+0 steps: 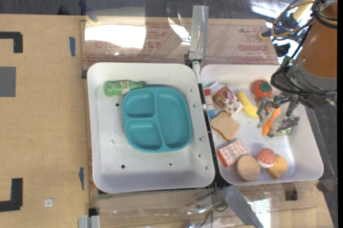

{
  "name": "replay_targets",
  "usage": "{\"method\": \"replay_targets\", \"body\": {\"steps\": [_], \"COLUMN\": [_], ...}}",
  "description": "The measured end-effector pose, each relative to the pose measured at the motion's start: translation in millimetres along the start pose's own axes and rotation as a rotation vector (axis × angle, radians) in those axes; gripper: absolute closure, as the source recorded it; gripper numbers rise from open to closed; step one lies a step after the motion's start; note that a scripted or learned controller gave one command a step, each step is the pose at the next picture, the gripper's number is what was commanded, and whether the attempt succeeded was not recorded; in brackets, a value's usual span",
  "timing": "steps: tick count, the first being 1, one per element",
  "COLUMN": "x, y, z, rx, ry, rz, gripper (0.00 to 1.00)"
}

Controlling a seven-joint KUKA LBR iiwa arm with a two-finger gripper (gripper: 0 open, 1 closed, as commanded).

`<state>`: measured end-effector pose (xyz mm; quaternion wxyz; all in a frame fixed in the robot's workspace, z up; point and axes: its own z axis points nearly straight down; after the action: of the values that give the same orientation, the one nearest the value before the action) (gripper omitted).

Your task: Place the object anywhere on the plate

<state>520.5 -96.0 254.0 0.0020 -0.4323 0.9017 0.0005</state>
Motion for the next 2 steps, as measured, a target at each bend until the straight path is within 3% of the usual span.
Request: {"method": "replay_targets", "body": {"steps": [1, 2], "x": [-55.7, -123.5], "y": [22.9, 19.0], "z": [31.3, 0.6], "rx": [-0.004, 0.004], "ry": [0.001, -0.005], "rz": [-0.147, -0.299], "gripper": [1.00, 1.00]}}
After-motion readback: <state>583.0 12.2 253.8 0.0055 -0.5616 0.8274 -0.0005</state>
